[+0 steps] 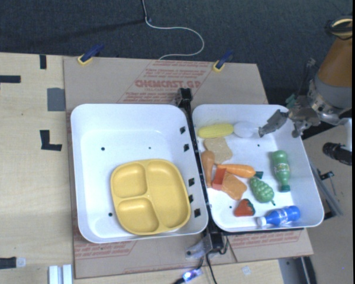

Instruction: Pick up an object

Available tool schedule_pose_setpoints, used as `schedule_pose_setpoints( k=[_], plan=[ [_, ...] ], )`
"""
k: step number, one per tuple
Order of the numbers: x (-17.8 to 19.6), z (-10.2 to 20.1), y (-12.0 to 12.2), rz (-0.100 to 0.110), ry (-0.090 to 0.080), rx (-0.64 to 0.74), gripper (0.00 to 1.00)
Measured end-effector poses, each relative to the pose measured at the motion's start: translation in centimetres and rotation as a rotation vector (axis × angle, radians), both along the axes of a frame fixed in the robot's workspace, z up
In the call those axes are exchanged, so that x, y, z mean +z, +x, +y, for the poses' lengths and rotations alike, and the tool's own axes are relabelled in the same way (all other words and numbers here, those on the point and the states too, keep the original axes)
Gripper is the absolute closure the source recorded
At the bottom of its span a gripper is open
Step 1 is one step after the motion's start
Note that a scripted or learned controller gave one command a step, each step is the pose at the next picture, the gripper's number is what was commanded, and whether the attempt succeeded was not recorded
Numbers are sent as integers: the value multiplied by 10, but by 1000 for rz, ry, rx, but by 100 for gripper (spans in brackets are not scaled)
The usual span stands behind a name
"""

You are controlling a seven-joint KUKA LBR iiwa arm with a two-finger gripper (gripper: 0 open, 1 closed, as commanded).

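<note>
Green bottle [279, 169] lies below open tool [282, 125].

You see the arm [337, 58] cut off by the frame's right side, so only its orange band and wrist show. At the gripper [282, 123] the view is too small and slanted for you to tell how the jaws stand. The bread slice [220, 151] lies partly under the yellow corn [215, 130] (its upper edge is covered). The orange carrot [239, 171] crosses over a red piece [218, 179], hiding most of it. The blue bottle [280, 216] has a label too small to read. The white cable [171, 28] leaves at the top edge, and the surface [23, 176] is cut at the left and bottom edges.
</note>
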State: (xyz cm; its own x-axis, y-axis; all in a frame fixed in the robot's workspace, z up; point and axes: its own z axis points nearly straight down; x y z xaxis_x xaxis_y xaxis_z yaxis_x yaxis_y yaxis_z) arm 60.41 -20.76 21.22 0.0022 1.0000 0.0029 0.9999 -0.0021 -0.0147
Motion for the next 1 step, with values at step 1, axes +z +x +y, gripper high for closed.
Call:
schedule_pose_setpoints(
  k=[1],
  plan=[
    [8,0,3,-13,-3,3,0]
  ],
)
